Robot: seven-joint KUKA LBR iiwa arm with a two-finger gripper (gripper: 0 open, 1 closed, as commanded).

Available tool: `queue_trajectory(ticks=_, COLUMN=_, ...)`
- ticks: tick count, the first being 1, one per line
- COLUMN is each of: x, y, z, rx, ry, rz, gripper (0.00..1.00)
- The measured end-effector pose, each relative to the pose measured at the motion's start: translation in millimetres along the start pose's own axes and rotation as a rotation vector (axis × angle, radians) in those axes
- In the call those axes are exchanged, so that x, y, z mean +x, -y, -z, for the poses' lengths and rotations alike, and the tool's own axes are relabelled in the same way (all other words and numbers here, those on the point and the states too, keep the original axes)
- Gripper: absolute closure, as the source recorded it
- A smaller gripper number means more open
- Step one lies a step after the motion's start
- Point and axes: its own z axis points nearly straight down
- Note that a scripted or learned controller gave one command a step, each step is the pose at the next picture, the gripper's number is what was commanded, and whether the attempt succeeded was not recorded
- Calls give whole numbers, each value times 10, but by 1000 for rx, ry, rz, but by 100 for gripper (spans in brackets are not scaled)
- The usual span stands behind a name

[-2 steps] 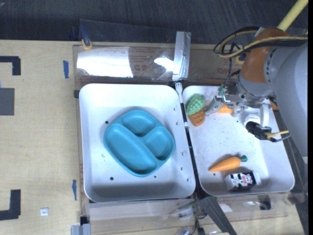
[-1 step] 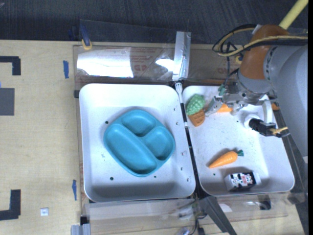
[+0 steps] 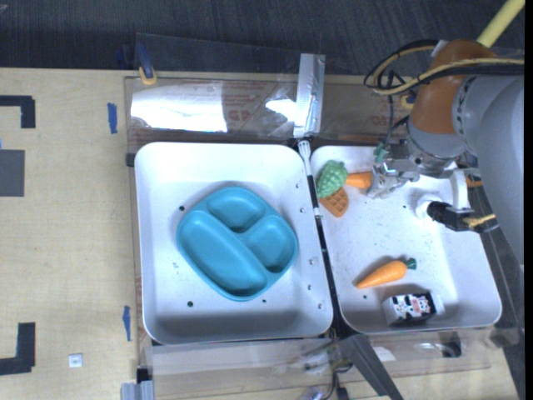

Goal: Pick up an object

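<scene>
The end effector (image 3: 388, 176) sits low in the right bin's (image 3: 466, 307) far part, just beside a small orange piece (image 3: 359, 181); whether it is apart or together cannot be told. A green leafy toy (image 3: 331, 176) and an orange waffle piece (image 3: 336, 202) lie touching at that bin's left wall. A carrot (image 3: 383, 274) lies nearer, with a black-and-white toy (image 3: 411, 307) just beyond. The left bin (image 3: 158, 182) holds a blue divided plate (image 3: 236, 241).
</scene>
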Motion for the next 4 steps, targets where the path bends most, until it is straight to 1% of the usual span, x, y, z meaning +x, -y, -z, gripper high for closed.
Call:
queue_trajectory(ticks=1, x=400, y=-77, z=1275, rx=-43, ry=2, rz=235, gripper=100)
queue_trajectory(ticks=2, x=621, y=366, z=918, rx=-35, ry=3, rz=535, gripper=100)
queue_trajectory(ticks=3, x=872, y=855, z=899, rx=-32, ry=-5, rz=59, gripper=100)
queue_trajectory(ticks=4, x=1111, y=1024, z=1614, rx=-39, ry=-1, rz=212, gripper=100)
